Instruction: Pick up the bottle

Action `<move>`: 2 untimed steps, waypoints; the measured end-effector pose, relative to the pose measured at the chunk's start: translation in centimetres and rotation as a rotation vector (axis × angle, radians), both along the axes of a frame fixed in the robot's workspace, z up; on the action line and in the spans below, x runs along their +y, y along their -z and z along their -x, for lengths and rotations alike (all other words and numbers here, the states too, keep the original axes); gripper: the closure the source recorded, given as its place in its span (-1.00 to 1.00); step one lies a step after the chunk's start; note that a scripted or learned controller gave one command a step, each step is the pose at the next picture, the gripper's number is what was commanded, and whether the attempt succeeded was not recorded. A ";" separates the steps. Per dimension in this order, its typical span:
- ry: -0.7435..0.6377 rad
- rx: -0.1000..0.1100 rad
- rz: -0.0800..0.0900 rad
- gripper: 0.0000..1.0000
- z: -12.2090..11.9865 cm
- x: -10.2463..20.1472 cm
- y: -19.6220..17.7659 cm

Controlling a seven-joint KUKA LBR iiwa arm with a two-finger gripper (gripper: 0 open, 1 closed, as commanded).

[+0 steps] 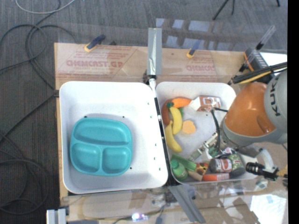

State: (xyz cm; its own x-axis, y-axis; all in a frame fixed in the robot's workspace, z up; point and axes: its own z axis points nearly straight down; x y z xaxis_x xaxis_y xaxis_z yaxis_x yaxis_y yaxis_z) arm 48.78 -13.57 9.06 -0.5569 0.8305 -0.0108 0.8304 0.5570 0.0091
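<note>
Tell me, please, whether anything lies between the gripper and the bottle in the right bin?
Nothing visible separates them. The gripper sits low in the right bin, directly above the bottle, which lies on its side at the bin's near edge. Small food toys crowd the bottle's left end.

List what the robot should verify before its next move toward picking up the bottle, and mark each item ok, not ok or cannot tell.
1. Bottle located: ok. The green bottle lies at the near edge of the right bin.
2. Bottle free of clutter: not ok. The banana and other small items crowd it.
3. Gripper over the bottle: not ok. It sits to the bottle's right, near the can.
4. Finger state: cannot tell.
5. Bottle held: not ok.
</note>
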 end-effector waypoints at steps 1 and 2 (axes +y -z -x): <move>-0.190 0.000 -0.003 -1.00 -0.7 -5.2 0.0; 0.150 0.014 -0.006 -1.00 -1.2 3.5 -4.7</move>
State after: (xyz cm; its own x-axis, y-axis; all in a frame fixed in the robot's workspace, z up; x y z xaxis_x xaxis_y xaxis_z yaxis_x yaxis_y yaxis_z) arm 50.01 -10.03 13.75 -0.4263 0.9046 0.0013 0.9046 0.4263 -0.0004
